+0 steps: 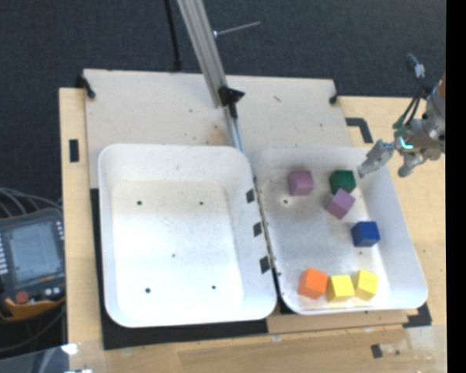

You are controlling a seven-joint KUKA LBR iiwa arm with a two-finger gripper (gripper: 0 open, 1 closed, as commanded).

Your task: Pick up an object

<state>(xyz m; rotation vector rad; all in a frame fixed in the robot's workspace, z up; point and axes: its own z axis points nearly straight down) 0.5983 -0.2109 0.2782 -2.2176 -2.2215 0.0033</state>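
Pincer (391,159) spread open and empty, small green cube (342,181) just left, purple cube (340,203) beyond, right white bin (408,274) beneath

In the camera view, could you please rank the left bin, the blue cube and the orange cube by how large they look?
1. left bin, by far the largest.
2. orange cube and blue cube: these look alike in size, so I would not rank one above the other.
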